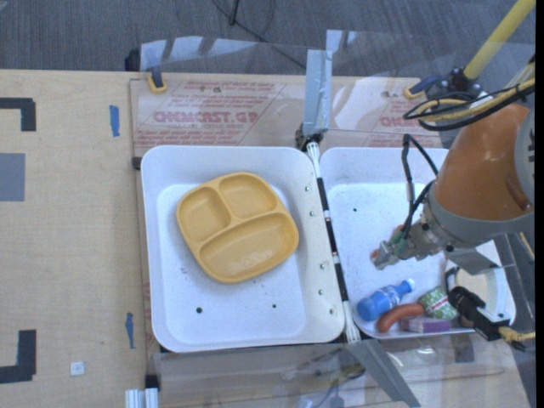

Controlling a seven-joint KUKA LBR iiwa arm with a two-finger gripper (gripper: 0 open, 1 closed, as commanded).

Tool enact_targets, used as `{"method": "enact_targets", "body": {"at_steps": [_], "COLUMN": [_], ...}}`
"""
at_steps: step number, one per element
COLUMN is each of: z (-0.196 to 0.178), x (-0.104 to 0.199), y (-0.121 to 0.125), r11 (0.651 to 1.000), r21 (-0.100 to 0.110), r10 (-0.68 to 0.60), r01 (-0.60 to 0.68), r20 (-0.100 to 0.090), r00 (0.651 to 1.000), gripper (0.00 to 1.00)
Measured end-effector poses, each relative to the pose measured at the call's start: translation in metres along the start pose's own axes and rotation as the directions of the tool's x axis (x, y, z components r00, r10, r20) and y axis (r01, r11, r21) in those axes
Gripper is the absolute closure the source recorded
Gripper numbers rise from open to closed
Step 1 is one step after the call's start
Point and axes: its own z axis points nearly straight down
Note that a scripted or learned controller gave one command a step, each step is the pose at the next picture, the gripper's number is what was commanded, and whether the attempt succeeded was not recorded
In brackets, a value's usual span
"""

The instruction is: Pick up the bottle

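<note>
The gripper (387,254) hangs above the right bin (357,202); whether it is wide or narrow I cannot tell. The bottle (384,300) lies just below it toward the near rim, touching a sausage (399,316). Best to lower straight over the bottle's body, across its width, clear of the sausage

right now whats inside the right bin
The right bin holds a blue bottle, a red sausage-like item and a green packet; the arm covers the bin's right side.
</note>
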Motion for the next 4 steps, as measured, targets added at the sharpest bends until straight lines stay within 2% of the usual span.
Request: {"method": "enact_targets", "body": {"at_steps": [1, 2, 3, 4], "z": [0.0, 0.009, 0.009, 0.097], "x": [0.0, 0.02, 0.0, -0.05], "y": [0.0, 0.005, -0.001, -0.017], "r11": [1.0, 0.995, 0.978, 0.946], "r21": [0.0, 0.003, 0.003, 0.001], "r10": [0.0, -0.096, -0.21, -0.324], "r01": [0.0, 0.096, 0.21, 0.324], "r20": [0.0, -0.002, -0.003, -0.002], "r00": [1.0, 0.995, 0.978, 0.946], "gripper": [0.0, 0.0, 0.0, 0.0]}}
